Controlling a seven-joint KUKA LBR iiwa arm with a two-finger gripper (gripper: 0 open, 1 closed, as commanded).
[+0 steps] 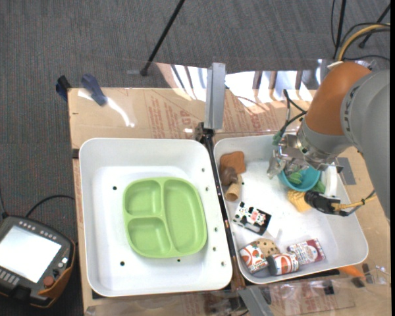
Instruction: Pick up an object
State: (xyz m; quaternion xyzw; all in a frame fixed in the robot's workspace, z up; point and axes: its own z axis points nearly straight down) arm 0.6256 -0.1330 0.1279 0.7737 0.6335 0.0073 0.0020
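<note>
My gripper (284, 165) hangs over the upper right part of the right bin (355, 242), directly against a teal cup-like object (303, 177). The wrist hides part of the teal object, so I cannot make out whether it is held. A yellow piece (299, 201) lies just below the teal object, and a white item (332, 180) sits at its right. A brown lump (234, 160) and a tan cone (232, 190) lie left of the gripper. A black-and-white patterned box (253, 218) rests mid-bin.
The left bin (99, 176) holds a green divided plate (164, 217). Red-and-white cans (253, 256) (284, 264) and a small carton (307, 250) lie along the right bin's near edge. A grey post (216, 103) stands behind the bins. A tablet (23, 252) sits at the lower left.
</note>
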